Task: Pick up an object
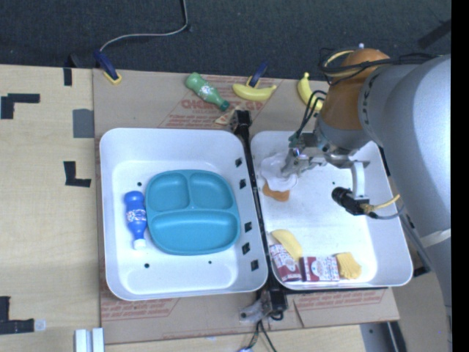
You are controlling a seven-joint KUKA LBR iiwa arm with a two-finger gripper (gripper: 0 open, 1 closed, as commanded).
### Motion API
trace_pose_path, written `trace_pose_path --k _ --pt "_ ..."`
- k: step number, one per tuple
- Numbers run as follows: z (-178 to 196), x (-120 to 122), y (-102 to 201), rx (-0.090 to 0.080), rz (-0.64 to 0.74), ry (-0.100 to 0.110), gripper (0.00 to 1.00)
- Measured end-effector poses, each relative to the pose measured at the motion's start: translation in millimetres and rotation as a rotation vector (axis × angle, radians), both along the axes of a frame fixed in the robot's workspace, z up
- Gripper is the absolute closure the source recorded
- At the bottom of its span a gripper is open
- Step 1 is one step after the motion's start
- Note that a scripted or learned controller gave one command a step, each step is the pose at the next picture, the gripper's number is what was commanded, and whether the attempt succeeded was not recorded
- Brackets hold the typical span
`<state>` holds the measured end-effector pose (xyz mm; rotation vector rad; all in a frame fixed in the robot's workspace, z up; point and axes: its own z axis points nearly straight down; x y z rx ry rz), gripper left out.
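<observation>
The grey arm with its orange band reaches into the right white bin (381,266), its two-finger gripper (292,161) low over a clear crumpled plastic piece (272,166) and a small orange-brown chunk (277,191). In the left white bin (117,152) lie a blue divided plastic tray (193,211) and a blue bottle (135,218).

No text can be read for certain.
Faint red print on the brown cardboard sheet (192,112) under the bins, and on the red-and-white packet (302,269), is too blurred to read.
</observation>
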<state>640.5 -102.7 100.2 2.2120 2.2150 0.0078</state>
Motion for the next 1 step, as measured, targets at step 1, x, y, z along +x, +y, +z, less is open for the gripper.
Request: trace_pose_path --k 1 --pt "-0.9 -0.5 0.0 0.0 0.0 0.001 0.0"
